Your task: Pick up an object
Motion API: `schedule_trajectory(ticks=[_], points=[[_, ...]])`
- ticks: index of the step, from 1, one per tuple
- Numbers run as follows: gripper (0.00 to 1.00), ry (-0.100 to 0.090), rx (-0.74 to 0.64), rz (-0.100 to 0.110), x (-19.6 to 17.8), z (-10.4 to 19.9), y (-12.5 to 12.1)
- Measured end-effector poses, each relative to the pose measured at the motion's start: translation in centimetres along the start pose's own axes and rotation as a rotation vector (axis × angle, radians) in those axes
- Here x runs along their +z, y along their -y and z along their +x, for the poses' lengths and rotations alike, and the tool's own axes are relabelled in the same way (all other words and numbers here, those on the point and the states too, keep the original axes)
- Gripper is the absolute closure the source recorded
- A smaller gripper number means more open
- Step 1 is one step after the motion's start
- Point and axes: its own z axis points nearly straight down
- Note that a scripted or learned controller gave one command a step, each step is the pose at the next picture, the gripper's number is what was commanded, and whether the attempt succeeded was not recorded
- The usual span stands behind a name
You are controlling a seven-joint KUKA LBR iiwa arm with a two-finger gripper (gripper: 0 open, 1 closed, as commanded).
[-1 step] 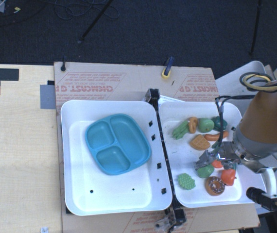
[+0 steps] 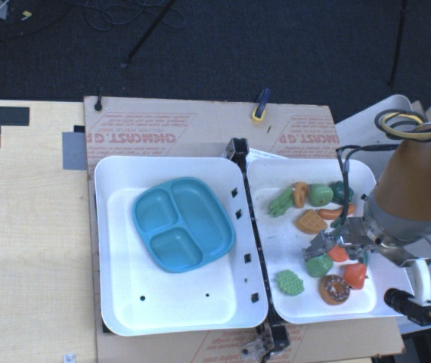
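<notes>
The claw point(image 2: 327, 246) is down low in the right bin point(image 2: 276, 174), in the middle of a bunch of toy foods. It is dark and a bit blurry, so I cannot tell if it is open or closed, or if it has got anything.

The arm point(image 2: 406, 187) comes in from the right side. Its wide orange part sits over the right edge of the bin, and the grey wrist leans down to the left toward the toys.

The toys are packed close round the claw. A small green toy point(image 2: 319, 265) lies right under the claw tip, touching it or almost. A little red toy point(image 2: 338, 254) is just beside that. A red and orange toy point(image 2: 355, 275) is near the bin's lower right corner, and a brown donut point(image 2: 335, 289) lies next to it. A bumpy green toy point(image 2: 290, 282) is a bit more to the left. Above the claw are an orange cookie shape point(image 2: 311, 221), a green leafy toy point(image 2: 280, 202), a little orange toy point(image 2: 299, 193) and a round green apple point(image 2: 320, 195).

The left bin point(image 2: 117, 293) has a blue plate point(image 2: 182, 222) with three parts in it. Both bins sit on brown cardboard point(image 2: 162, 131) on the light wood tabletop point(image 2: 26, 240).
</notes>
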Motion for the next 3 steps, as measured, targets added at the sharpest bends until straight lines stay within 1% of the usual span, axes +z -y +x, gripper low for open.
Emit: schedule_trajectory(ticks=[1,2,3], points=[[0.0,-0.003,-0.001,0.009,6.4,0.0,0.2],[0.0,-0.002,0.0,-0.009,10.7,0.1,-0.1],[1.0,-0.005,0.007,-0.01,9.5,0.0,-0.2]])
